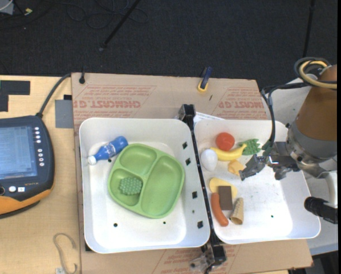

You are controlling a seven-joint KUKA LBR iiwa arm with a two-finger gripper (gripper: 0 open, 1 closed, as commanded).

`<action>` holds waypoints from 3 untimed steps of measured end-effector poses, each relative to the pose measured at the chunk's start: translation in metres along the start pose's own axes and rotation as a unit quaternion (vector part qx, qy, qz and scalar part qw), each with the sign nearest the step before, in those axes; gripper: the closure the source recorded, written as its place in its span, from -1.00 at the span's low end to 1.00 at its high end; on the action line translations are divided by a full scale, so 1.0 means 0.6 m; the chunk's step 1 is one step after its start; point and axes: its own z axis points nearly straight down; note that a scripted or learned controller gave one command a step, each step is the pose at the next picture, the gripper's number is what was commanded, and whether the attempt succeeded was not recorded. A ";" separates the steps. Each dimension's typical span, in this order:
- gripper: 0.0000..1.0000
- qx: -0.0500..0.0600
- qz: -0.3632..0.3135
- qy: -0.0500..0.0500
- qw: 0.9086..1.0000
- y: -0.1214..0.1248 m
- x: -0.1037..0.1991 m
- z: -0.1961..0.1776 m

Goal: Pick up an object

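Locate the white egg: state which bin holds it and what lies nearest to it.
The white egg lies in the right bin, near its left wall, just left of the banana and below-left of the tomato.

Here's the arm (316,124) on the right, and it's a chunky one: a broad rounded upper section in orange-brown, smooth and unmarked, tapering down into a grey collar. Below the collar sits a darker grey wrist ring, metallic, with a lighter rim catching the light. Up top, a loop of yellowish cable (311,67) coils beside the orange shell, and a black cable (270,110) sweeps down in a long curve along the arm's left side. Out front is the pincer (260,165), black and dark grey, angular, built of small blocky parts with pale highlights on the edges. Its finer details are too small to make out.
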 end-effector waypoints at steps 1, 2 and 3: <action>-1.00 -0.005 -0.001 -0.001 1.000 0.003 0.000 -0.009; -1.00 -0.002 -0.001 0.000 1.000 0.006 -0.001 0.098; -1.00 -0.002 -0.001 0.000 1.000 0.004 0.011 0.204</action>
